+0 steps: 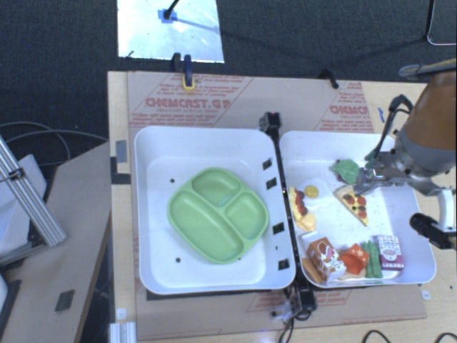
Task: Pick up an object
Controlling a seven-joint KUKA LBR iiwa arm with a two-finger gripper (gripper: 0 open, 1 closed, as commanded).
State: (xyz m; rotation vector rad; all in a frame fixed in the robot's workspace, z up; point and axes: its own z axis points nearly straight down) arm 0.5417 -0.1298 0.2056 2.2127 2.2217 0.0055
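Closest, along the front wall of the right bin (427,266): a small carton (325,257), a red piece (355,258), a green piece (371,256) and a red-and-white box (388,252), all packed in a row and touching or nearly so. Over in the left bin (153,191), just a green divided tray (218,215) lying flat around the middle. Back to the right bin, a bit further in: a yellow and red food cluster (303,209) hugging the left wall, a little yellow disc (311,191) just behind it, and a pizza slice (354,204) lying flat mid-bin. Gripper (365,181) down low right at the far end of that slice, between it and a green leafy thing (348,168); can't tell if open or closed, and can't tell if actually touching the slice either. Arm (428,131) coming in from the right above that. Furthest back: printed board (214,98) under both bins, a yellow clamp (187,73) on its far edge, then a shiny sheet (170,20) on the dark floor.
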